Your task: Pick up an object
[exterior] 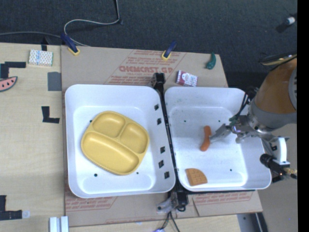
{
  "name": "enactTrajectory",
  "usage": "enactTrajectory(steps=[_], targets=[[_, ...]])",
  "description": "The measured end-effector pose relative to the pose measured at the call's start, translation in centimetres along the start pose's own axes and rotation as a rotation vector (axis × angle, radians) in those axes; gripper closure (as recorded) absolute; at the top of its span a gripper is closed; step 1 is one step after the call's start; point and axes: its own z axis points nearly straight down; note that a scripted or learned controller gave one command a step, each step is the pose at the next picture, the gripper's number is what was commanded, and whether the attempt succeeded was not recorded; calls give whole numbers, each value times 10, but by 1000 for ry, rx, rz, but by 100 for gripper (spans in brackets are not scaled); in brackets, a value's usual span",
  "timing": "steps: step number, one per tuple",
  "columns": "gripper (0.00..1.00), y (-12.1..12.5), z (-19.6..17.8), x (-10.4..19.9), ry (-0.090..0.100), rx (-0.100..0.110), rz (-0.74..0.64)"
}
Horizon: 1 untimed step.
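From above, my gripper (223,131) hangs low in the right bin (193,98), fingers spread and gripping nothing, tips just beside the orange sausage (206,138). A waffle piece (196,177) lies nearer the front wall; the yellow tray (115,142) occupies the left bin (77,129).

A sheet of printed cardboard (140,69) lies under the two bins, held at its upper edge by two yellow-and-blue clips (70,43) (169,51). A small red-and-white packet (186,78) sits just above the right bin. At upper left lie a patterned sponge (40,57) and black tape strips (48,114). A cable (96,21) loops across the dark floor.
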Motion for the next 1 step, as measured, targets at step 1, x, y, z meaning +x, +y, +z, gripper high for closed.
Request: enactTrajectory(steps=[1], targets=[[0,9,56,-3,3,-11,-3]])
